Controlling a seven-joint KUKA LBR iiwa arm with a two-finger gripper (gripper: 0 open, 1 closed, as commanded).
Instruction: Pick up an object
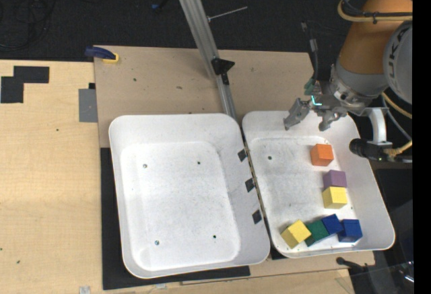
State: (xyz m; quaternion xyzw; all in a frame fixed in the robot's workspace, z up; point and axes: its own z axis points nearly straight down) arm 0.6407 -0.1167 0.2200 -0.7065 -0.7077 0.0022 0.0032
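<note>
Matt white plastic bins (176, 126) sit on a pale wood-grain bench (47, 171).

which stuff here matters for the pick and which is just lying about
For the job:
tool, open
orange block
purple block
two yellow blocks
green block
two blue blocks
right bin

Lying about:
left bin
metal rail
blue clamp

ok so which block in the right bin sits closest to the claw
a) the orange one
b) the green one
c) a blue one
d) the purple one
a: the orange block lies just below the claw near the far end of the right bin, while the purple block, green block and blue blocks lie further toward the near edge.
</note>
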